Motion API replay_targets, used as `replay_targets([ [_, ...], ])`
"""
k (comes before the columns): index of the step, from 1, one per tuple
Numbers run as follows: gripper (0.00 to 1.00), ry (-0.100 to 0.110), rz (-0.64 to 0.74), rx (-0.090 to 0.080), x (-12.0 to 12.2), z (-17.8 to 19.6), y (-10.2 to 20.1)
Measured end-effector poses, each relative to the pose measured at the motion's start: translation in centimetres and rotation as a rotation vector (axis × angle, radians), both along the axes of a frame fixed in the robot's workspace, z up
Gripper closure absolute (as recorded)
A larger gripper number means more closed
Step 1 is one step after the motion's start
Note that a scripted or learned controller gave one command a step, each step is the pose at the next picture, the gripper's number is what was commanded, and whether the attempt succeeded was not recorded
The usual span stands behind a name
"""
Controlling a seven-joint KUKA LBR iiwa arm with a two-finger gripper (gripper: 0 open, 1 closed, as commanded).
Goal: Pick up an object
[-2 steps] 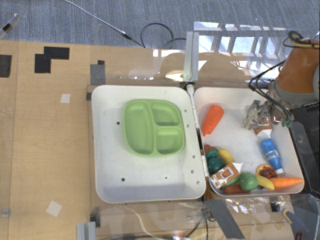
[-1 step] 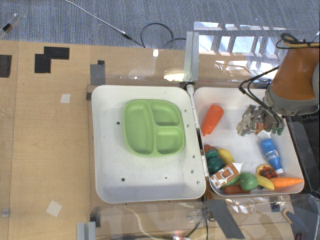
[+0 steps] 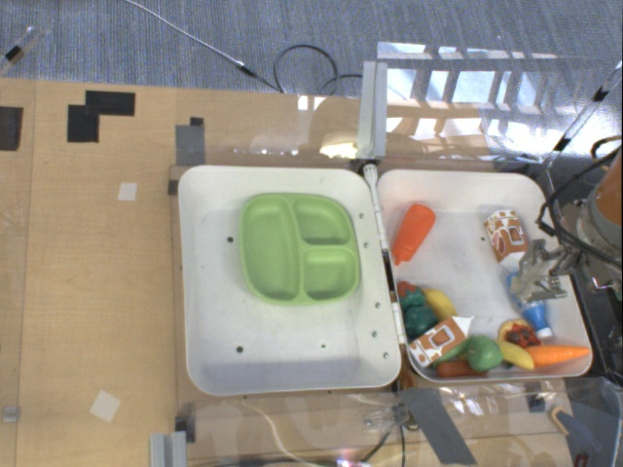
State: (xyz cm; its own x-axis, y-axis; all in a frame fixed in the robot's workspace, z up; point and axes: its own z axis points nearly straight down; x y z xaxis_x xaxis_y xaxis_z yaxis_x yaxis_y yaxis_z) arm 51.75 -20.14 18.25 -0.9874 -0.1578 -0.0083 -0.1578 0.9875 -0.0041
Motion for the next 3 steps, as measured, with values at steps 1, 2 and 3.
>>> replay_targets([
  [1, 1.0, 0.0, -0.43, 0.006, 1.6, -8.9, 3.7],
  [2, 1.0, -0.01, -0.281, -0.001, -0.4, 1.4, -0.4],
  [3, 1.0, -0.001, -0.534, 0.006, 4.1, -9.0, 1.4],
])
